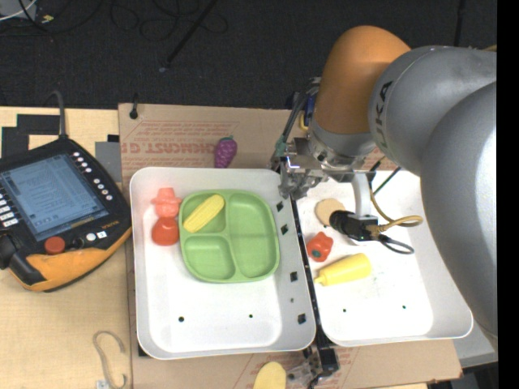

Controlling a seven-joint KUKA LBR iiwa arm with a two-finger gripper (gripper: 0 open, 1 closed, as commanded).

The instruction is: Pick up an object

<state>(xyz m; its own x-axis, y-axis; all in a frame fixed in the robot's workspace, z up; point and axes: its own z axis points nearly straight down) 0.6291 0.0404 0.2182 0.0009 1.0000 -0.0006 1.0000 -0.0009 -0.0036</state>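
yellow object (270, 374) at front edge, fingers (293, 177) above bin divider, grip state unclear

- Yellow block (342, 270) lies flat in the right bin.
- Red toy (319, 246) sits just beside it.
- Scissors (375, 227) lie nearby.

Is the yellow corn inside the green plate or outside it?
Inside. The corn lies in the top-left compartment of the green plate, which sits in the left bin.
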